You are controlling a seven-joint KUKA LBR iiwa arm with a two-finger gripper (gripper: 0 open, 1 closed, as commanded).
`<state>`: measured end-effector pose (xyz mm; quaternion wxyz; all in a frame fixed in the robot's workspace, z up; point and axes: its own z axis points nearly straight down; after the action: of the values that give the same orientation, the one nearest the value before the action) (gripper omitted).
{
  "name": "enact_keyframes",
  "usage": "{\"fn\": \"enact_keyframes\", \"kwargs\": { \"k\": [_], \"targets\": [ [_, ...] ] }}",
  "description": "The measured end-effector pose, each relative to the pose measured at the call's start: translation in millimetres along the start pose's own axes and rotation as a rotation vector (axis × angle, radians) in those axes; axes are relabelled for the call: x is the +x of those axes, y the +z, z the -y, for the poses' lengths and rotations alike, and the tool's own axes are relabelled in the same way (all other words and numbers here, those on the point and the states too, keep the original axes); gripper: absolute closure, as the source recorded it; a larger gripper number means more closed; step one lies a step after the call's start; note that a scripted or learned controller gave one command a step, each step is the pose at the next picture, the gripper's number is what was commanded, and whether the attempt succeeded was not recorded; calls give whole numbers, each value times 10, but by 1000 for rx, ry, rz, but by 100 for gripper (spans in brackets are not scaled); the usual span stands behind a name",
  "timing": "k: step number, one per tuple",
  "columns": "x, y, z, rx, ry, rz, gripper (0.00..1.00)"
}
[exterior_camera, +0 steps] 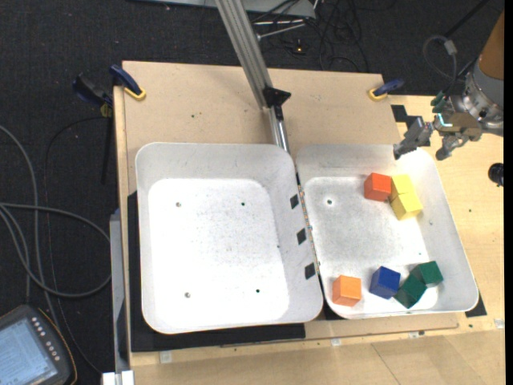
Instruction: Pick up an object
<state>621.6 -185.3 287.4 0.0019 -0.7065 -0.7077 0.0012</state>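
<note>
My gripper (427,141) hovers over the far right corner of the right bin (449,207), open, with nothing between its fingers. In that bin, an orange-red block (377,187) and two yellow blocks (405,196) lie close together just below and left of the gripper. Along the bin's near edge sit an orange block (346,289), a blue block (385,281) and two green blocks (421,281).
The left bin (152,215) lies beside the right one, joined by a strip with black clips (304,235). A metal pole (244,38) slants in from the top to the bins' far edge. Clamps (128,83) hold the wooden bench's far corners.
</note>
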Motion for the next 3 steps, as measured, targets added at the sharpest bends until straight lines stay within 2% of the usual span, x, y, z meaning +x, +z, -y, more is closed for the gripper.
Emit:
{"fn": "enact_keyframes", "kwargs": {
  "k": [1,2,3],
  "targets": [
    [2,-24,-7,-4,-2,2,0],
    [82,453,35,0,0,0,0],
    [34,955,121,1,3,0,0]
  ]
}}
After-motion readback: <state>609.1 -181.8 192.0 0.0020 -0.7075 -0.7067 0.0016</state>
